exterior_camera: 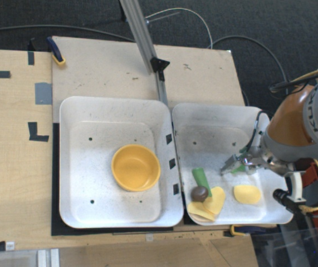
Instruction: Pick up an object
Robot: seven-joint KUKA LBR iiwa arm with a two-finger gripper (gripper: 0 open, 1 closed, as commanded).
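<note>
My gripper [240,164] hangs low over the middle right of the right bin [214,121], at the end of the grey arm with its orange band [289,121]. A small green scrap [239,169] peeks out just beneath the gripper; whether it is held is unclear. In front of the gripper lies a yellow lump [247,194]. To its left are a green cylinder [201,178], a brown ball [199,193] and a flat yellow piece [210,206], crowded together near the bin's front left corner.
A yellow bowl [136,167] stands upright in the left bin [81,121]. A slanted metal pole [142,32] rises behind the bins. Black cables [242,38] run across the dark floor at the back right.
</note>
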